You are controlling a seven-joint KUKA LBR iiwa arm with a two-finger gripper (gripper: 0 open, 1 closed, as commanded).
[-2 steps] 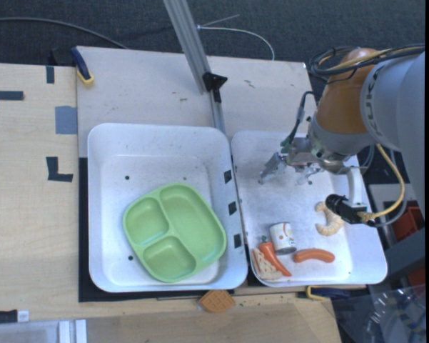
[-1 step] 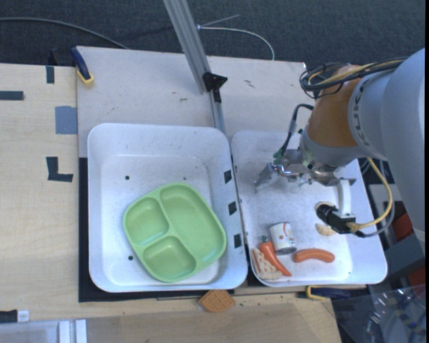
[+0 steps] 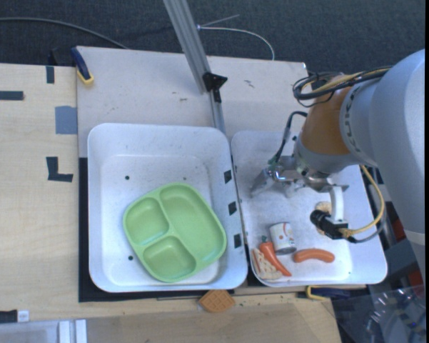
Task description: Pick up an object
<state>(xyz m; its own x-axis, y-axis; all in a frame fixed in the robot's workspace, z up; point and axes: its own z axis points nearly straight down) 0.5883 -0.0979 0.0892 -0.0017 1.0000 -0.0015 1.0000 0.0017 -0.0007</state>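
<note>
Looming closest, the grey arm (image 3: 392, 113) with its orange band reaches over the right bin (image 3: 364, 263). Its gripper (image 3: 271, 179) hangs low over that bin's upper left floor; whether it is open or holding anything cannot be told. Near the bin's front edge lie a small can (image 3: 281, 236), a sausage (image 3: 314, 256) and a carrot (image 3: 273, 256). The left bin (image 3: 107, 148) holds a green divided plate (image 3: 174, 231).

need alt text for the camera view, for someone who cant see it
A grey robot arm's pincer hangs over the right white bin, which holds a small can, a sausage and a carrot. The left bin holds a green divided plate.
</note>
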